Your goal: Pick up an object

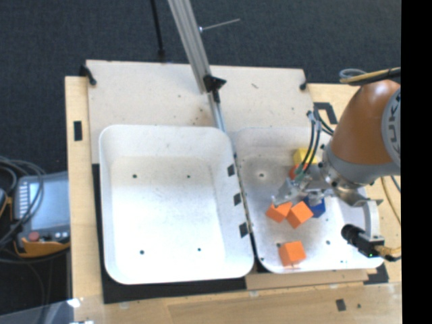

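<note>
Camera view shows a cluster of small blocks in the right white plastic bin [270,265]. Two orange cube blocks [277,212] [301,214] lie touching each other near the middle of this bin, and a small blue block [317,206] sits just beside the right one. A yellow block [301,156] lies a little farther up, partly hidden by cables. One more orange cube [292,252] rests apart, near the lower rim of the bin.

The gripper [291,196] of the grey and orange arm [364,137] hangs low over the cluster, just above the two orange cubes. Probably it is placed there because these blocks are the nearest candidates for picking. No block is seen between its fingers, so nothing appears to be held. Whether the fingers are open or closed cannot be told, since the metal parts are small and blurred against the blocks.

The left white plastic bin [169,194] stands side by side with the right one, their walls touching. Both bins rest on a pale wooden bench [135,93]. A slanted aluminium bar [192,36] rises behind the bins.
</note>
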Tool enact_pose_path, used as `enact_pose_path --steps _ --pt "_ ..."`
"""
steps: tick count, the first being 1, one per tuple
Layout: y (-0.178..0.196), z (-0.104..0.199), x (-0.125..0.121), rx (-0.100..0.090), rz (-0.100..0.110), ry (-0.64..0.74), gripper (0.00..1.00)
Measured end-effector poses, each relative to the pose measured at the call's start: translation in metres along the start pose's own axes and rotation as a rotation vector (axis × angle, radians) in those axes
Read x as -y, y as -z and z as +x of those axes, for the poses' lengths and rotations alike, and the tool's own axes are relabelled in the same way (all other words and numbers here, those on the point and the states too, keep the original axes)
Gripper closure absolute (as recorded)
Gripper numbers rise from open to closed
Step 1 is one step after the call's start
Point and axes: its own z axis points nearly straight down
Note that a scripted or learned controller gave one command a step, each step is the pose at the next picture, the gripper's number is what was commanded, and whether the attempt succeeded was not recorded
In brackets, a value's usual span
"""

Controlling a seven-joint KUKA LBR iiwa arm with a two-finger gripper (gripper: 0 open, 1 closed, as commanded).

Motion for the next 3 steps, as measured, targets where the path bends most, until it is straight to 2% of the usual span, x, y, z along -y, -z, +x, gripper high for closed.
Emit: enact_pose_path --steps 1,2,3 --pt "-0.058 -0.0019 -0.0078 0.003 -0.009 -0.001 0.0" --pt "-0.065 -0.0043 -0.0138 0.006 -0.029 0.0 0.0" --pt "-0.0563 -0.0054 -0.0151 0.007 -0.035 -0.009 1.0"
